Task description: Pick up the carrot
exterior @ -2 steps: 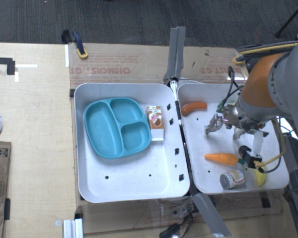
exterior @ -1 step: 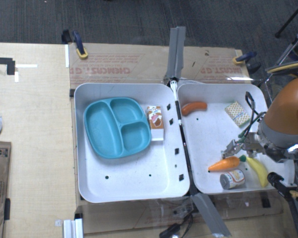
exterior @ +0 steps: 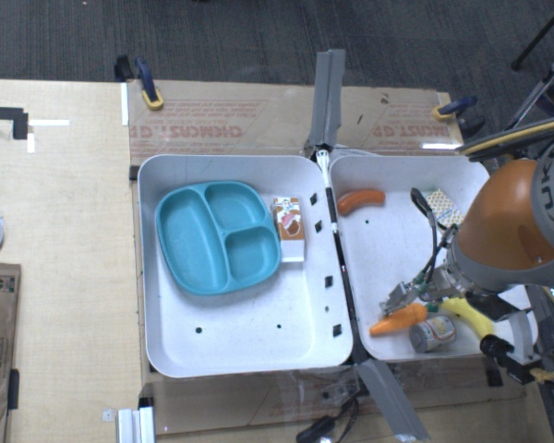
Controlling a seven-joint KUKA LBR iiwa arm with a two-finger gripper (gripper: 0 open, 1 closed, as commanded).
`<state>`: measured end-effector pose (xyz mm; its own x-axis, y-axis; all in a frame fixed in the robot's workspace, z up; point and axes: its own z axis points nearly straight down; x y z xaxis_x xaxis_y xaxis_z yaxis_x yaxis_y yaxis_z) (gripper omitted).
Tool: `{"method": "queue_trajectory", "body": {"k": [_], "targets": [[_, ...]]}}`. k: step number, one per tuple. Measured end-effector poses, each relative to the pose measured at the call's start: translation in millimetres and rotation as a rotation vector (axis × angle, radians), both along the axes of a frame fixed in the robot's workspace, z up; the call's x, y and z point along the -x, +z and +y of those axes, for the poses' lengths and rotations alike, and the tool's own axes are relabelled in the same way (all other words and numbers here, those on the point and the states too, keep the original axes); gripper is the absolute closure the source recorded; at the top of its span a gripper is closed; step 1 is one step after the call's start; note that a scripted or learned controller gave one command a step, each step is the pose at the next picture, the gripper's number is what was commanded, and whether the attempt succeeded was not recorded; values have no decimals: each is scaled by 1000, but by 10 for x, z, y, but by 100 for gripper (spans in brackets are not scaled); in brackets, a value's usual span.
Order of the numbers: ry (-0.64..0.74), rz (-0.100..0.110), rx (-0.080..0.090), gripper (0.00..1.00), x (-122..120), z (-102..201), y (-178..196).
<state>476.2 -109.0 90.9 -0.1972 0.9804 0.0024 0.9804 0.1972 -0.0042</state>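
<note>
The carrot (exterior: 399, 319) lies in the right bin (exterior: 379, 247), near that bin's front edge, with its pointed tip toward the divider between the two bins. Its thicker end meets the pincer (exterior: 415, 295), where small metal parts and a patch of green crowd together; whether the fingers sit around the carrot or only beside it cannot be determined, and whether the pincer is released or clenched cannot be told. Just beside the carrot's thick end, toward the front right corner, rests a small tin can (exterior: 433, 333) on its side. A banana (exterior: 469, 317) lies behind the can, partly covered by the wrist. A sausage (exterior: 361, 199) lies near the rear left corner of the right bin, well apart from the carrot. A black-handled utensil (exterior: 427, 212) extends along the bin floor toward the pincer; its lower end is hidden.

The arm (exterior: 512, 224) enters from the right, its orange band covering the bin's right edge, with the wrist angled down toward the front.

The left bin (exterior: 231, 340) holds a blue divided plate (exterior: 219, 236) and a small carton (exterior: 289, 220) touching it.
</note>
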Motion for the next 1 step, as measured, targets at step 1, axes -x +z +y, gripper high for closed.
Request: {"method": "queue_trajectory", "body": {"k": [1], "targets": [[0, 0, 0, 0, 0, -2, 0]]}}
